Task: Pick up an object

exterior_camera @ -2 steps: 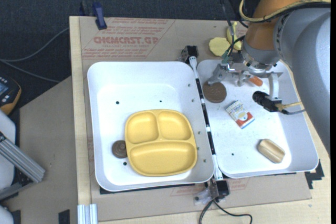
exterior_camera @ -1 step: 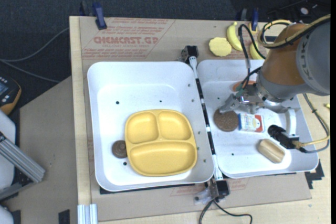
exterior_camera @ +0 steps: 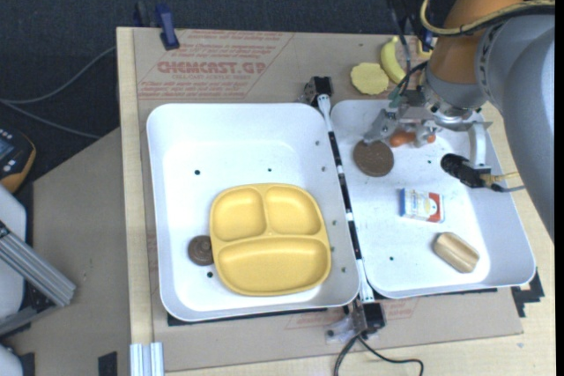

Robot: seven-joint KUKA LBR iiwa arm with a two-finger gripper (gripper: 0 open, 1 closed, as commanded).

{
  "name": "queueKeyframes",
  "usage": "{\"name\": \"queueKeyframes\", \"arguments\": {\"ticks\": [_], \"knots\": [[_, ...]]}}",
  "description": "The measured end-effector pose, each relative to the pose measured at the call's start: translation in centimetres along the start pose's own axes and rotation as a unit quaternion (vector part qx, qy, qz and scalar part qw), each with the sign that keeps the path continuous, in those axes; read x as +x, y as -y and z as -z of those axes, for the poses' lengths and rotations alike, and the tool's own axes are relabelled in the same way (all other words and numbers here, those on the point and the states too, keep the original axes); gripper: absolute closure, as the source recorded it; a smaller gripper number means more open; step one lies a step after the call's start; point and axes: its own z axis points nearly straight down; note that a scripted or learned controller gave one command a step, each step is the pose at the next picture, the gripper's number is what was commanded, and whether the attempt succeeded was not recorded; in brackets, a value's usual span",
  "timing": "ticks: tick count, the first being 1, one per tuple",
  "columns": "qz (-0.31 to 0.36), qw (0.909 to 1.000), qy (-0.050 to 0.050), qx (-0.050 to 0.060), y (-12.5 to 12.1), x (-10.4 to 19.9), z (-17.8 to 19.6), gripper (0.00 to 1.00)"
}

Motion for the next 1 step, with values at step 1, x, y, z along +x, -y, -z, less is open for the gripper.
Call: {"name": "queueKeyframes", "arguments": {"ticks": [1], "knots": [[-0.001, 1.0000, 0.002, 0.002, 0.38, -0.25, 1.04, 1.00]]}}
